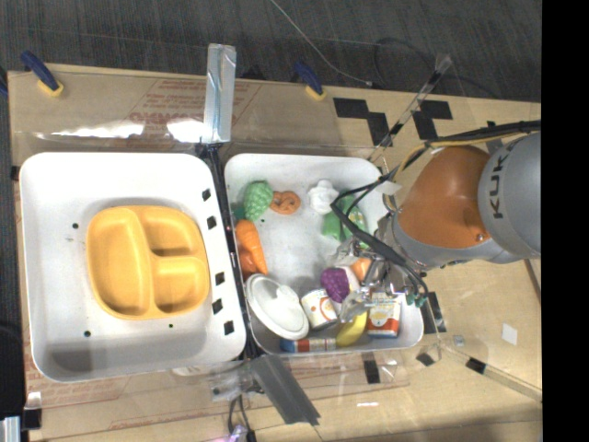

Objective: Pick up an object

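Two white bins sit side by side on the bench (110, 90). Seen from the camera above, the left bin (46, 247) holds a yellow divided tray (147, 258) near its middle, with bare white floor all round it, widest along the near and left walls.

The right bin (294, 168) is crowded. A green knobbly toy (257, 198) and a small orange ring-shaped piece (285, 202) lie near the far wall. An orange carrot-like toy (250, 246) lies along the left wall, just beside the divider. A white round lid-like dish (277, 307) sits in the near left corner, touching a small white cup (318, 308). A purple grape-like toy (335, 284), a yellow banana-shaped piece (352, 331) and a small carton (385, 318) crowd the near right corner, close against the near rim. The one open patch of floor lies in the bin's middle, between the ring piece and the dish.

The arm (460, 205) reaches in over the right wall, its orange band above the bin's right edge. The tool (373, 288) hangs low among the cluster in the near right corner, cables looping round it; whether it is apart or together cannot be told, and no object is seen between its tips.
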{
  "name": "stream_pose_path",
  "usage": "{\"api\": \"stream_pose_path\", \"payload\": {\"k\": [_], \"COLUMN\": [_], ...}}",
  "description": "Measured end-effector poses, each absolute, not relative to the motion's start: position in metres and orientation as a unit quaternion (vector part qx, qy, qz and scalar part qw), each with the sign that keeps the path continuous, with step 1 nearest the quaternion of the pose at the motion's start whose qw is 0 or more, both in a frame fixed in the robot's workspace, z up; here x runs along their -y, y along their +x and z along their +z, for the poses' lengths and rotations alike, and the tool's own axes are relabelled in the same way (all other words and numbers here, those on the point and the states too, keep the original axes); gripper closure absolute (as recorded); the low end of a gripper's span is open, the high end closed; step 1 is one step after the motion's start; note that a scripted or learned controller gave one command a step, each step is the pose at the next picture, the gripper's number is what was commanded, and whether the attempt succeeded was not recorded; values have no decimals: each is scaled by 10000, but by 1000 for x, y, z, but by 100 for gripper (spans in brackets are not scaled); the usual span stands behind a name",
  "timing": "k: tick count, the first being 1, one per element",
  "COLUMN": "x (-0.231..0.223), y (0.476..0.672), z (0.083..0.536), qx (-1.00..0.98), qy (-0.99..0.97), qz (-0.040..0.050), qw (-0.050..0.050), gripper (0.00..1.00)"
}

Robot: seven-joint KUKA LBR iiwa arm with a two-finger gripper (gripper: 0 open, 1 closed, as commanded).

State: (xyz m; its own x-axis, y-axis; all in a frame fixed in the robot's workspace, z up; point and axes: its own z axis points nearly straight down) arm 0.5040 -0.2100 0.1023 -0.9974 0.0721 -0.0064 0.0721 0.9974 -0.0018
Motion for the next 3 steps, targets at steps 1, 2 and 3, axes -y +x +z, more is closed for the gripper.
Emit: {"api": "stream_pose_path", "payload": {"k": [1, 2, 3], "x": [211, 209, 203], "y": [502, 505, 590], "z": [99, 110, 241], "qx": [-9986, -9988, -9981], "qy": [520, 475, -614], "qz": [-24, -27, -22], "qw": [68, 86, 56], "gripper": [0, 100, 100]}}
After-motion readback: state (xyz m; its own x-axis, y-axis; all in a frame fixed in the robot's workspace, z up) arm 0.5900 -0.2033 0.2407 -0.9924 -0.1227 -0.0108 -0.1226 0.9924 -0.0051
